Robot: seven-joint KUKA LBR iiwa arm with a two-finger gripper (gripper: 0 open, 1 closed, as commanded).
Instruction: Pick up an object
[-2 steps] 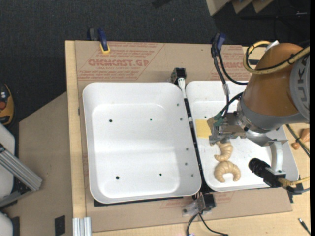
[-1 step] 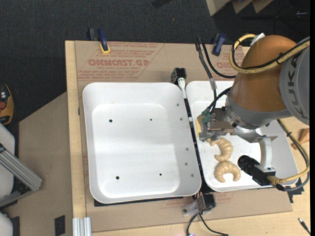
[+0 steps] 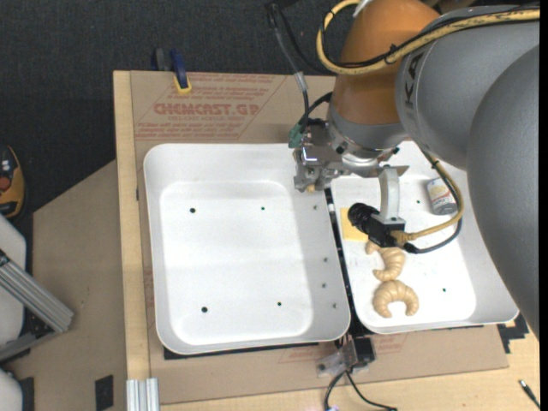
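My gripper [image 3: 318, 168] hangs under the orange wrist, over the divide between the two white bins near their far edge. The wrist hides most of it. In the right bin [image 3: 458, 294] lie two tan croissant-shaped pieces, one [image 3: 396, 299] near the front and a smaller one [image 3: 392, 262] just behind it, touching or nearly so. A flat yellow piece [image 3: 352, 222] lies close to the bin's left wall, partly covered by the robot. At the right sits a small pale jar [image 3: 441, 197], half hidden by the arm.
The left bin [image 3: 171, 229] sits beside the right one on a brown board [image 3: 205, 101]. A blue and yellow clamp [image 3: 180, 71] grips the board's far edge. The grey arm covers the right bin's far right part.
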